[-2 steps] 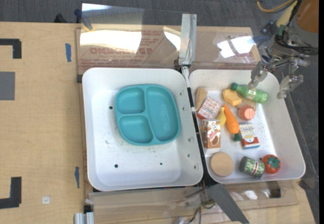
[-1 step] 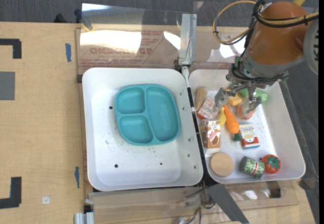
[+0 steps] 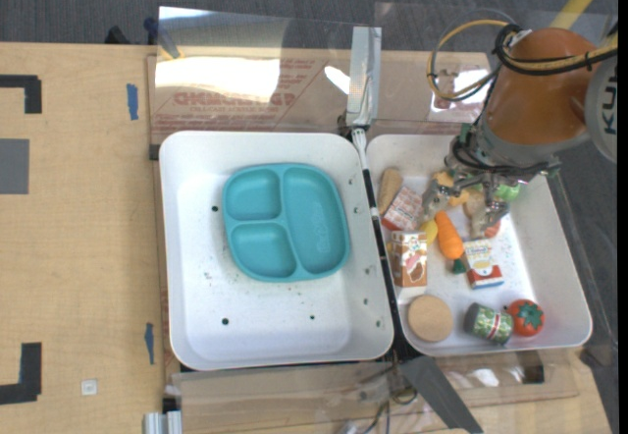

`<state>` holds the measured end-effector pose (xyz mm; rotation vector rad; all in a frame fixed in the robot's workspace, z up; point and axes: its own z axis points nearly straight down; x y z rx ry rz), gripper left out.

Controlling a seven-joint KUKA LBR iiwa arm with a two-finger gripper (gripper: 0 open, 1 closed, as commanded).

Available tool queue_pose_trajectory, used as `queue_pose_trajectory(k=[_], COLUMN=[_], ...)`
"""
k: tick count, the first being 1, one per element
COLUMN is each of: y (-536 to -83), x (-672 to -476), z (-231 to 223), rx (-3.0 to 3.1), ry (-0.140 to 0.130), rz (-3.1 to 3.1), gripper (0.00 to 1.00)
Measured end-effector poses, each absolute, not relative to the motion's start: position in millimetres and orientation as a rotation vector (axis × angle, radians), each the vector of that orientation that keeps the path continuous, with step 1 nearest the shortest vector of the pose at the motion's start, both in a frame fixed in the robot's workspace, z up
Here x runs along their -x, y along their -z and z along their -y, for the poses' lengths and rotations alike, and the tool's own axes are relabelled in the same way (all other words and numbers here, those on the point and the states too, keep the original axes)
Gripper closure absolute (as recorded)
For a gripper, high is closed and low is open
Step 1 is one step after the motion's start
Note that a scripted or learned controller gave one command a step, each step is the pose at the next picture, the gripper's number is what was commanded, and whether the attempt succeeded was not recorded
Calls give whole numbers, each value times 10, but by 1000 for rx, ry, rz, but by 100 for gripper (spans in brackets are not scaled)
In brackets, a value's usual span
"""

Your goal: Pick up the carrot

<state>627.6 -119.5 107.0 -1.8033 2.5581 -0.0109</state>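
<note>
Low over the right bin (image 3: 574, 295), the gripper (image 3: 469, 196) hangs in that bin's upper half, its fingers spread apart with nothing between them. Just below and slightly left of the fingertips lies the carrot (image 3: 448, 236), a short, stubby orange toy with a rounded thick end toward the bin's front and a narrower end pointing up toward the gripper. Crowding it on the left are a small carton (image 3: 403, 210) and a brown-printed packet (image 3: 410, 259); a red-and-white box (image 3: 484, 264) sits just to its right, so little bare floor shows around it. A tan bread-like piece (image 3: 391, 183) rests by the dividing wall. Farther toward the front rim are a round wooden disc (image 3: 430, 317), a green can (image 3: 488, 322) on its side and a tomato (image 3: 526, 316). More open white floor remains along the right wall. Across the divider, the left bin (image 3: 186, 226) holds a teal divided plate (image 3: 287, 221), with wide bare margins around it.
</note>
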Motion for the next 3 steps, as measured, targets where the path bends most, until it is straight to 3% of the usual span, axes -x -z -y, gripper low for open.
queue_pose_trajectory(k=[1,2,3], y=[-967,-899,-1026], x=[-6082,-5566,-5603], z=[1059,1453,1387], rx=[1961,1970,1971], ry=[30,14,16], rz=[-2432,-2436,-2423], gripper=[0,0,100])
